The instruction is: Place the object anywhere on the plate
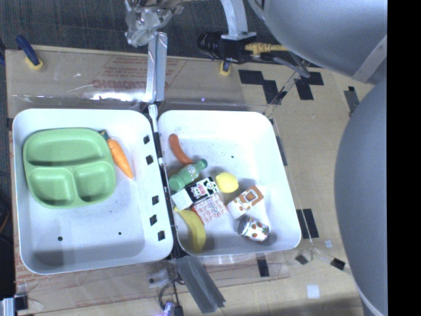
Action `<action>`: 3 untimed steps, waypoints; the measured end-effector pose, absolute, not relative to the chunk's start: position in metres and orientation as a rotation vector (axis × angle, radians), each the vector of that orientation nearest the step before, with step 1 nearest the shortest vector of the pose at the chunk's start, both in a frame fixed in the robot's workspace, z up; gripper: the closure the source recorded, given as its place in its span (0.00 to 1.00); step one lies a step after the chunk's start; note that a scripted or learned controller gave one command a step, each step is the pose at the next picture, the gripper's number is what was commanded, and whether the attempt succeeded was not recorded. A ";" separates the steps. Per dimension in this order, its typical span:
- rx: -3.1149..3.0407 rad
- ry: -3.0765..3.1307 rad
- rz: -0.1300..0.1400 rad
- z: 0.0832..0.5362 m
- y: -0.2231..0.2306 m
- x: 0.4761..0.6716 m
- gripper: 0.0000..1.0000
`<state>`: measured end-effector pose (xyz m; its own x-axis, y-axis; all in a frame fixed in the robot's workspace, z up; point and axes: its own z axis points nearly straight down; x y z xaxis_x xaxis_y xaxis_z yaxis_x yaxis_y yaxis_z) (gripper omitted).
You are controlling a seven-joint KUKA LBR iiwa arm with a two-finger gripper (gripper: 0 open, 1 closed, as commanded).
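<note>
While gripper (146, 15) hovers beyond bins, seemingly empty, carrot (120, 157) touches plate (69, 167).

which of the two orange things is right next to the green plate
The carrot in the left bin, lying against the right edge of the green plate. The other orange one, a sausage, lies in the right bin.

one fixed camera looks down aslant on both bins (26, 255).
</note>
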<state>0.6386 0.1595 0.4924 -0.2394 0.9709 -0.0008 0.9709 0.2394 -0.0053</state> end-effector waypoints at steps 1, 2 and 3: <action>-1.925 -2.480 0.007 0.503 0.162 0.638 1.00; -1.914 -2.488 0.007 0.512 0.165 0.638 1.00; -1.904 -2.496 0.007 0.522 0.168 0.638 1.00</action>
